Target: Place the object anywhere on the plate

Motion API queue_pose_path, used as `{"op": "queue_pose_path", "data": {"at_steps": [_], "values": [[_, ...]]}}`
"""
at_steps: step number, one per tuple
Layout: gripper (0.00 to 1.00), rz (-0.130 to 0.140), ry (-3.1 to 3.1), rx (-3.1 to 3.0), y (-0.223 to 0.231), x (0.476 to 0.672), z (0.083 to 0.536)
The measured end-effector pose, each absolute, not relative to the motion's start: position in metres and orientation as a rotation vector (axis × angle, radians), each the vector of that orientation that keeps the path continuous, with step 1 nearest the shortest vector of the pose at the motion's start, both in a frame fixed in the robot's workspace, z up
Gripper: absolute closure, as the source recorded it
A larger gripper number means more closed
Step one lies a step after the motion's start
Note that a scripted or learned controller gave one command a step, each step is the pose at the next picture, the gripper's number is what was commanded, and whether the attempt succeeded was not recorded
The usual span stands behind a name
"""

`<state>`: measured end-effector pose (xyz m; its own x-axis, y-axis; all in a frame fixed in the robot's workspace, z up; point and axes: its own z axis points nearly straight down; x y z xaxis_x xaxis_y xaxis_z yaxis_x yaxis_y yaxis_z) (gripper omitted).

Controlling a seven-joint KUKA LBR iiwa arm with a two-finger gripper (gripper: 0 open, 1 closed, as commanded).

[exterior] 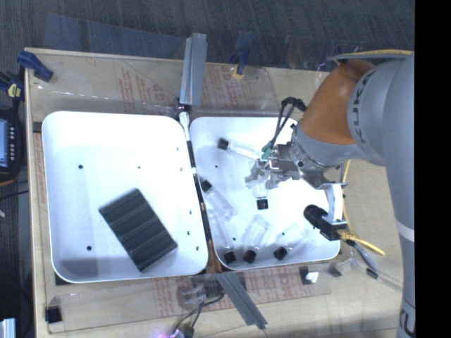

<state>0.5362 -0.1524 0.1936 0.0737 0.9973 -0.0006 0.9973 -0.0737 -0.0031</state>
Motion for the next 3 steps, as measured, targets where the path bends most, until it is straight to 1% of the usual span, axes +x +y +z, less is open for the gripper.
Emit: {"op": "queue_pose_path", "data": {"at_steps": [1, 2, 3], "values": [[1.00, 0.001, -2.215, -2.225, -0.095, 0.600, 0.223], [1.00, 0.006, -2.472, -1.929, -0.045, 0.516, 0.190], [1.00, 0.003, -2.564, -1.812, 0.040, 0.541, 0.191]]}}
